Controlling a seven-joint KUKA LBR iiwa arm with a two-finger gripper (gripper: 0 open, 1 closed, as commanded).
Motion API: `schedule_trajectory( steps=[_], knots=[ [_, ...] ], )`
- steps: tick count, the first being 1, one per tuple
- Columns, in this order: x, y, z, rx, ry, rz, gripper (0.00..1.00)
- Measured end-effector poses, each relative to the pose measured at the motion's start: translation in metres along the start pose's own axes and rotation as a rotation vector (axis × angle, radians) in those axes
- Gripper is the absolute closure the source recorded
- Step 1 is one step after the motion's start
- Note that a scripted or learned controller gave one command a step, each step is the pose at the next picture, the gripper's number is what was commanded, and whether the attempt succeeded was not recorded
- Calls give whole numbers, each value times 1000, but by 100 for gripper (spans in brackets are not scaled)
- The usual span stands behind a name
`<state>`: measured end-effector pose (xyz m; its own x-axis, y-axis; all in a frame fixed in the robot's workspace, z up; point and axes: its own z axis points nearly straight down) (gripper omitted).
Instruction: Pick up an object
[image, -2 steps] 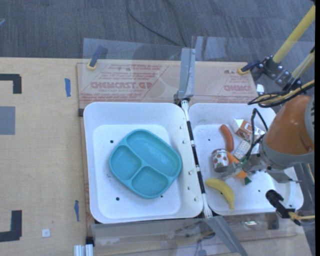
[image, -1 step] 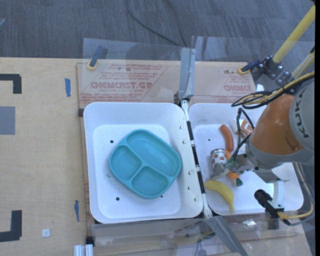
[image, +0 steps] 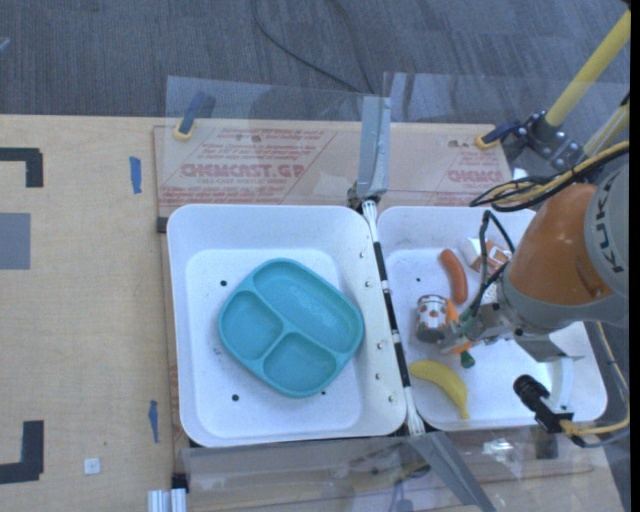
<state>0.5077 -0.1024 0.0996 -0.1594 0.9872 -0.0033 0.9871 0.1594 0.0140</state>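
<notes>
Gripper (image: 462, 330) low in right bin (image: 590, 400), finger state cannot be told, small can (image: 431, 316) just beside it, hot dog (image: 454, 275) behind, banana (image: 443, 382) in front, teal divided plate (image: 290, 326) in left bin (image: 200, 300)

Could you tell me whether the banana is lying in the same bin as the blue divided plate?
No, the banana lies in the right bin, while the blue divided plate is in the left bin.

The teal divided plate (image: 291, 326) looks like smooth, glossy plastic. Both white bins (image: 190, 300) seem matt plastic. The table (image: 80, 300) is pale, matt wood.
</notes>
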Motion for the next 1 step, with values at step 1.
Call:
schedule_trajectory(
  steps=[1],
  knots=[
    [6,71,-85,12,2,-101,100]
  ],
)
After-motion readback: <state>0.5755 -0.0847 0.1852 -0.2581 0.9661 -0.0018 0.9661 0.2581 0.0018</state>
